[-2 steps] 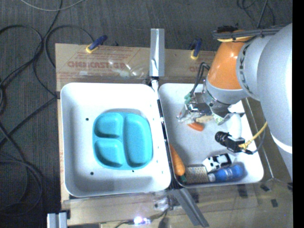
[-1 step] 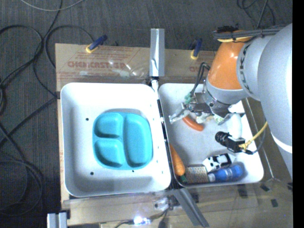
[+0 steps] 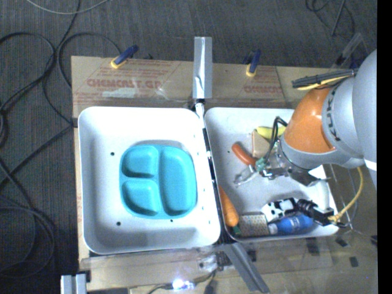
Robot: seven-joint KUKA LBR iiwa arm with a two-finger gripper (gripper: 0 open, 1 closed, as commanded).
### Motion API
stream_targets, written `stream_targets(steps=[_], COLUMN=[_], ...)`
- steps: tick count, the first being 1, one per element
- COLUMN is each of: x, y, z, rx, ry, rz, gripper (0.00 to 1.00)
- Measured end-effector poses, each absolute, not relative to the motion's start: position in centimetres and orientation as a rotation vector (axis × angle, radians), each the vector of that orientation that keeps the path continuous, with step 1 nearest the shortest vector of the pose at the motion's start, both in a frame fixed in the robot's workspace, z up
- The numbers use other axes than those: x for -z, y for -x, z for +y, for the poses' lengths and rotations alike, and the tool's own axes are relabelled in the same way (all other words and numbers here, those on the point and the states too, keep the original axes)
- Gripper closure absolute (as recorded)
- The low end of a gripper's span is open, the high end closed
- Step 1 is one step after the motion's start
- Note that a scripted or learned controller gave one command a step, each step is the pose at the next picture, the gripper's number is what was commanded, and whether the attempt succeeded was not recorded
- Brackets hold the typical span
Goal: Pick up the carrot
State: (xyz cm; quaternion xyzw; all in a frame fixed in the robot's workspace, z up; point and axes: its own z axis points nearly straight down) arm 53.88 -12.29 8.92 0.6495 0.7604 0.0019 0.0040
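Arm comes in from the right, orange band over the right bin (image 3: 211, 164), wrist angled down-left. Claw (image 3: 254, 170) sits low in the middle of that bin; cannot tell if it is released or clenched, and nothing can be made out in its grasp.

Carrot (image 3: 228, 208) lies along the right bin's left wall, near the front corner, pointing roughly front to back, apart from the claw. Bare white floor lies between carrot and claw. The front edge is crowded: a grey textured block (image 3: 252, 224) just beside the carrot's lower end, then a black-and-white item (image 3: 277, 208) and a blue bottle-like object (image 3: 294, 224). An orange-red piece (image 3: 243, 154) lies up-left of the claw, a yellow object (image 3: 264, 131) further back.

Left bin (image 3: 92, 139) holds a blue divided tray (image 3: 159, 180), centred, white margin all round. Both bins sit on a cardboard-covered worktop (image 3: 141, 84).
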Motion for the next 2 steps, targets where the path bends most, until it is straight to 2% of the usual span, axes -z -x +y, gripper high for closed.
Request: stream_targets(steps=[1,2], x=[-8.9,-8.9], y=[-58.8,-52.2], z=[-12.3,-11.4], rx=[-0.004,-0.007], ry=[-2.193,-2.417], rz=[2.239,1.990], gripper=[0.00,0.00])
